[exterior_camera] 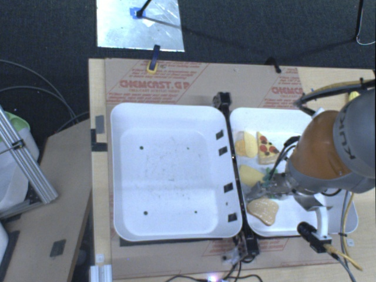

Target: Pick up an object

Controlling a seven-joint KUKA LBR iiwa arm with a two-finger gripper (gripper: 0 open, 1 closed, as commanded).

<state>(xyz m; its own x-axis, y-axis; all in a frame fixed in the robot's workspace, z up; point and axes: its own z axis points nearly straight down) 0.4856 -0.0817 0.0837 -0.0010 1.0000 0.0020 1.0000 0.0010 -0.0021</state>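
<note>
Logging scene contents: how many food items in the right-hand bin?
4 visible: pale wedge and pizza slice at the far end, yellow piece mid-bin, tan slice nearest. The arm may hide more.

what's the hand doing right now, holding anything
Hand: low in the right white bin among the yellow food pieces; grip state cannot be told.

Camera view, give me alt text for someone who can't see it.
A grey and orange robot arm reaches into the right white bin, its gripper low among pale toy food pieces, including a pizza slice and a bread slice. The left white bin sits beside it.
</note>
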